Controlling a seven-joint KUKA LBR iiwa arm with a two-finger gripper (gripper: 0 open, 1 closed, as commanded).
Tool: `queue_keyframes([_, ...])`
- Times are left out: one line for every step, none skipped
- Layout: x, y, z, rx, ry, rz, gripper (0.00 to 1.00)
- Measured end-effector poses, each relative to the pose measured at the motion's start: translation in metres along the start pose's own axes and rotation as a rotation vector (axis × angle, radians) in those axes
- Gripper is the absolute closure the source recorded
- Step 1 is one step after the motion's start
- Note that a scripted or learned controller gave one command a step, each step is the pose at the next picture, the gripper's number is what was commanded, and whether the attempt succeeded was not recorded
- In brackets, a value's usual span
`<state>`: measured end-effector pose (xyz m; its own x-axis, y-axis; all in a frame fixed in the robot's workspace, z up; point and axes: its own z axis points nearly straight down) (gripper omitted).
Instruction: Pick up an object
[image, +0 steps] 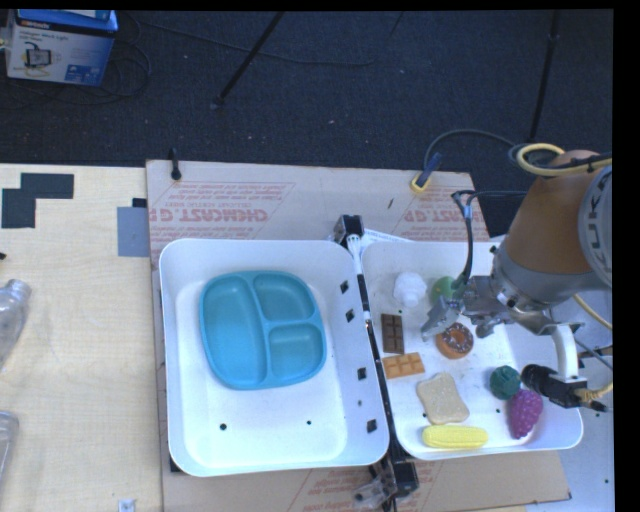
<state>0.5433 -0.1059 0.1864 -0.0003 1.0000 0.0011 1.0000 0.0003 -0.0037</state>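
The gripper (452, 318) hangs over the right bin (570, 435), just above a round brown donut (455, 342); whether it grips cannot be told. A glossy blue tray (263, 328) fills the left bin (190, 420).

The right bin (400, 262) is crowded: the arm (550, 235) covers its 3 o'clock side, and toys lie close together from 9 to 5 o'clock. The left bin (190, 400) holds a blue tray (263, 329) at centre, leaving bare floor from 5 to 7 o'clock.
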Motion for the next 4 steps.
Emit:
queue_keyframes([-0.026, 0.058, 0.082, 0.001, 0.0, 0.001, 0.0])
queue_keyframes([0.0, -0.016, 0.098, 0.0, 0.001, 0.002, 0.0])
queue_keyframes([-0.018, 0.051, 0.099, -0.003, -0.001, 0.0, 0.0])
queue_keyframes([-0.001, -0.012, 0.098, 0.0, 0.001, 0.001, 0.0])
